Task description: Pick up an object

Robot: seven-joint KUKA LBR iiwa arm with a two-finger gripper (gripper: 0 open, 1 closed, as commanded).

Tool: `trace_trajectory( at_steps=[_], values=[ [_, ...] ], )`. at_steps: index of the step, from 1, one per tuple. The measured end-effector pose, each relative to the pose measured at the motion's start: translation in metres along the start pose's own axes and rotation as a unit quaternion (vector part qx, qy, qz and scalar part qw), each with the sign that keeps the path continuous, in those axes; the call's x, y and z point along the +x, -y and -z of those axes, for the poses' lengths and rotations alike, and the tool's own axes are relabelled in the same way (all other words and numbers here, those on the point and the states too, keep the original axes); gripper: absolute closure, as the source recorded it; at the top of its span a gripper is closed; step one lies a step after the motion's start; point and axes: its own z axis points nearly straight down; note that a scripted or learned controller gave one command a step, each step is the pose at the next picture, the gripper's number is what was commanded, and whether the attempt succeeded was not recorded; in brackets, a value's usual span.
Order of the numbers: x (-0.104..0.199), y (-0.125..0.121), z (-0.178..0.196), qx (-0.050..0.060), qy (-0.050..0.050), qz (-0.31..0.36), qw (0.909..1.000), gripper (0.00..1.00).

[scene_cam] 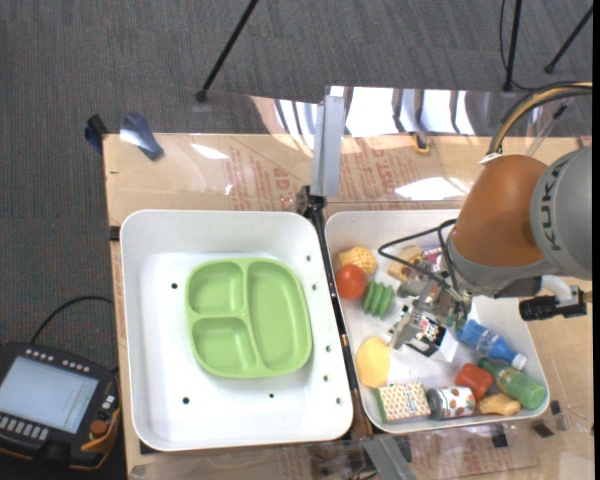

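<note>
Bright, even overhead light whitens both bins [140, 268] (glare streaks the clear sheet [400, 183] behind), slightly soft focus.

Smooth white plastic in 2 bins, left bin [140, 298] and right bin [380, 220], faintly glossy along the rims. Matt light-green plastic in the divided tray [250, 316], 3 compartments, soft sheen only. Glossy orange shell on the arm band [500, 213], grey satin casing beside it. Bare metal and dark fittings at the hand [420, 318]. Shiny red toy tomato [351, 281], ribbed green plastic piece [379, 298], waxy yellow lemon shape [373, 361]. Clear blue plastic bottle [488, 342], glossy green bottle [515, 383]. Printed cardboard box [404, 401]. Brown worktop [180, 173] under a reflective, taped film. Rough grey carpet floor [80, 58].
</note>
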Motion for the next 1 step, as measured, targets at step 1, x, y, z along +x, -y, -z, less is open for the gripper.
trace_trajectory(
  at_steps=[1],
  values=[
    [-0.0316, -0.0659, 0.0002, 0.001, 0.0, -0.029, 0.9996, 0.0]
  ],
)
